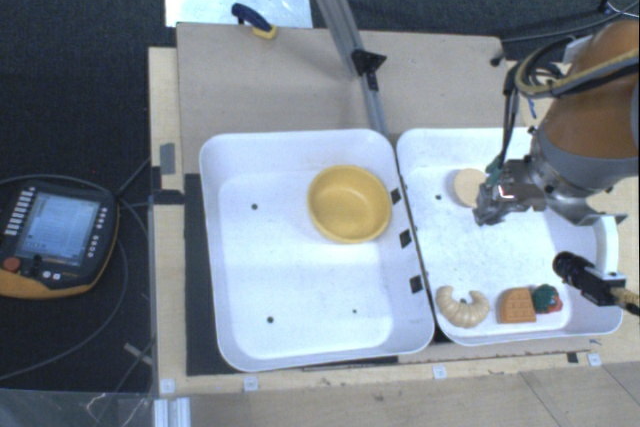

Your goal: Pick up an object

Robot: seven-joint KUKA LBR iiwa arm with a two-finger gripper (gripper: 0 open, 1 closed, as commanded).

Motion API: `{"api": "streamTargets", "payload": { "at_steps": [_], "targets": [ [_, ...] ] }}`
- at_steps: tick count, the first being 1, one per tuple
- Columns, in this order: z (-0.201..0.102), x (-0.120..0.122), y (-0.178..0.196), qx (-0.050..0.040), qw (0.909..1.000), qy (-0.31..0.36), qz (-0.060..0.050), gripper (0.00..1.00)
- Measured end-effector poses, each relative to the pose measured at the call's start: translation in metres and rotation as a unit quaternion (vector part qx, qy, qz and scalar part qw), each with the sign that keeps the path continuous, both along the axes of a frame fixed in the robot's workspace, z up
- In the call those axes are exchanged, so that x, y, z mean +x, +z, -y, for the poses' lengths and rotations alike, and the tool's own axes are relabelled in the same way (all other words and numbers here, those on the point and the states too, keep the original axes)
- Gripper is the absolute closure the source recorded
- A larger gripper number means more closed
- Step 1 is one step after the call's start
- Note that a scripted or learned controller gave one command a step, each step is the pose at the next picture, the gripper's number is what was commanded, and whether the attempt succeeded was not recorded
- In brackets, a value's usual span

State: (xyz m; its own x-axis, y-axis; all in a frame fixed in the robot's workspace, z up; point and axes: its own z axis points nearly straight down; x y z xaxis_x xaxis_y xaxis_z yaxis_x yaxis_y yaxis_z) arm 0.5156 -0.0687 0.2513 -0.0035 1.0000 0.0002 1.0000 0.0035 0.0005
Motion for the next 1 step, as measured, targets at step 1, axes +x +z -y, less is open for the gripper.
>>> {"api": "streamTargets", "payload": {
  "at_steps": [1],
  "targets": [
    [-0.0559,-0.0017,-0.0147,0.0003,1.0000,0.001,0.000,1.00]
  ]
}}
